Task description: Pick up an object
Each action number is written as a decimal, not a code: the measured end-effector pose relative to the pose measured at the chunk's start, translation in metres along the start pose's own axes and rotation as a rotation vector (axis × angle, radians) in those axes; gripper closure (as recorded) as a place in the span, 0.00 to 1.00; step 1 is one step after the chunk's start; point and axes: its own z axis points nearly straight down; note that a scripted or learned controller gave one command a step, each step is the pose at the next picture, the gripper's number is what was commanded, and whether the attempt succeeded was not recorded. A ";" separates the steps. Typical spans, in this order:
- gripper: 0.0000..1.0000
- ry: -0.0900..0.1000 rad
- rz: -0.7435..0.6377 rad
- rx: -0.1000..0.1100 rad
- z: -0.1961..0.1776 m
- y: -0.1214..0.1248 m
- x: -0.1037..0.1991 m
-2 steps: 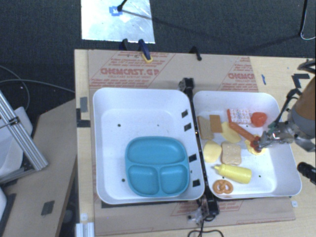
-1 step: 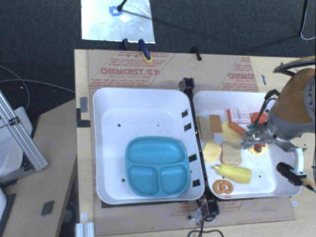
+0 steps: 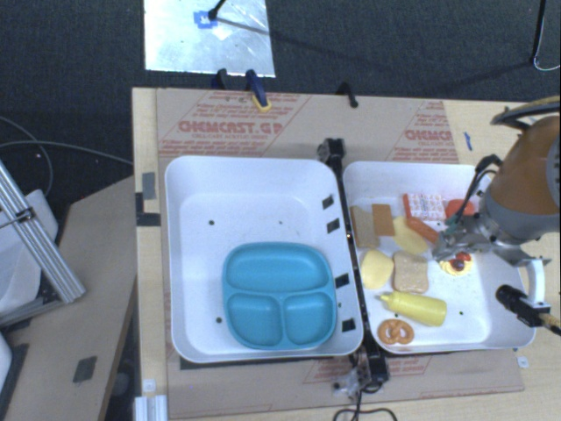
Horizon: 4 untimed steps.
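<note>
The right bin (image 3: 491, 327) holds several toy foods: a yellow mustard bottle (image 3: 415, 306), a slice of bread (image 3: 409, 273), a pretzel (image 3: 395, 331), a yellow cheese-like piece (image 3: 377, 268), brown crackers (image 3: 372, 223), a red-and-white packet (image 3: 426, 205) and a red sausage (image 3: 422, 229). My gripper (image 3: 454, 249) reaches in from the right and hangs low over the right part of this bin, right above a small red-and-yellow item (image 3: 455, 266). Its fingertips are dark and small against the clutter.
The left bin (image 3: 202, 191) holds a blue three-compartment tray (image 3: 279, 294). A black divider clamp (image 3: 333, 152) sits between the bins. The arm's orange band (image 3: 530, 169) looms over the right bin's far right side. Cardboard lies under both bins.
</note>
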 end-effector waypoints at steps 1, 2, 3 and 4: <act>1.00 -0.002 0.005 -0.006 0.031 -0.053 0.025; 1.00 0.006 -0.017 -0.017 -0.116 0.000 0.173; 1.00 0.004 -0.008 0.007 -0.064 -0.033 0.261; 1.00 0.002 -0.003 0.000 -0.077 -0.030 0.255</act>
